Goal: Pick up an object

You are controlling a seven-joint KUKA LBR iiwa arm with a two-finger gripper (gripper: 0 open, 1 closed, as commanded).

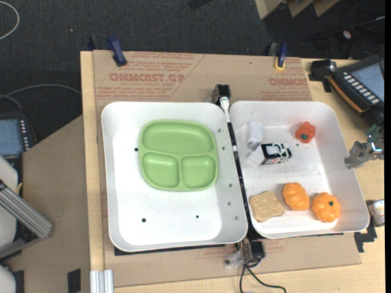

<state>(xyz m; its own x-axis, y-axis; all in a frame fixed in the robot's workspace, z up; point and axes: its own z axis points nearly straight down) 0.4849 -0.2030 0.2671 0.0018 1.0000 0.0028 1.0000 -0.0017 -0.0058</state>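
The right bin holds several small objects. A red-orange pepper lies near its far right. A black-and-white toy piece sits at mid left, with a small white block just behind it. Two orange pumpkins and a slice of toast line the near edge. My gripper shows as a grey metal part at the view's right edge. It is outside the right bin's right rim and apart from every object.
The left bin holds a green divided plate. A black clip sits at the far end of the seam between the bins. A tablet-like device lies on the bench at the far right.
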